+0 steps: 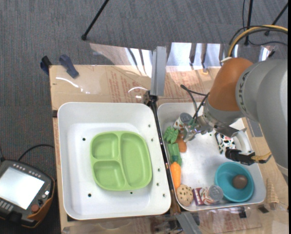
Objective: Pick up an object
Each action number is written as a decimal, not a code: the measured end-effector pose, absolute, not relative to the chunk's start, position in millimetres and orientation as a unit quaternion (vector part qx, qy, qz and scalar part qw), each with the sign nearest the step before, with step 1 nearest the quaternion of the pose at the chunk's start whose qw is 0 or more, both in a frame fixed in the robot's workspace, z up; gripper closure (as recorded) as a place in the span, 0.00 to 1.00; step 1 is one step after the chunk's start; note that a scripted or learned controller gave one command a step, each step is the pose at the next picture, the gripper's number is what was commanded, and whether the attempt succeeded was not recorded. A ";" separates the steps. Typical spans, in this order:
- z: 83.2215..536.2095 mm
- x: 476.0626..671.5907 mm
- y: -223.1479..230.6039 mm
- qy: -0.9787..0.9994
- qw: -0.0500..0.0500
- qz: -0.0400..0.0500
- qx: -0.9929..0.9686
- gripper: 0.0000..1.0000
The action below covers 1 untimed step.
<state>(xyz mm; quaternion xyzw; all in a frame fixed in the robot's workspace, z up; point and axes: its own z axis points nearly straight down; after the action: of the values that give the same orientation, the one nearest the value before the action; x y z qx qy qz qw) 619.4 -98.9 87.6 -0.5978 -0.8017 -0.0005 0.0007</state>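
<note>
**Arm low over the crowded right bin**

The grey arm (262, 96) with its orange band reaches in from the right and bends down into the right bin (211, 204). Its gripper (194, 127) sits near the bin's upper left corner, close above a small metal can (185, 119) and a carrot-like toy with green leaves (174, 135). The wrist and its cables cover that spot, so I cannot tell how the gripper stands or whether it has hold of anything; it may be touching the can, but the view is too cluttered to be sure.

Along the right bin's left wall lie a green vegetable piece (175, 152) and an orange carrot (175, 173), one below the other. A chocolate-chip cookie (185, 194) lies in the lower left corner, just beside a small packet (200, 196) and a silver can (215, 193). A teal bowl (235, 181) with a brown ball (240, 181) inside rests in the lower right corner. A black-and-white spotted toy (226, 143) lies near the right wall, above the bowl.

The left bin (72, 116) holds a green divided plate (121, 160) lying flat near its middle. Both bins rest on a brown surface (101, 82). A handheld controller with a pale screen (19, 188) lies on the floor at the lower left.
</note>
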 end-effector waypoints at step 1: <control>86.1 618.6 -98.8 -0.802 0.002 0.001 -0.597 0.00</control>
<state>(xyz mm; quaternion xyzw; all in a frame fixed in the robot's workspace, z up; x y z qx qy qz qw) 618.6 -98.8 86.1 -0.5972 -0.8021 0.0005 0.0015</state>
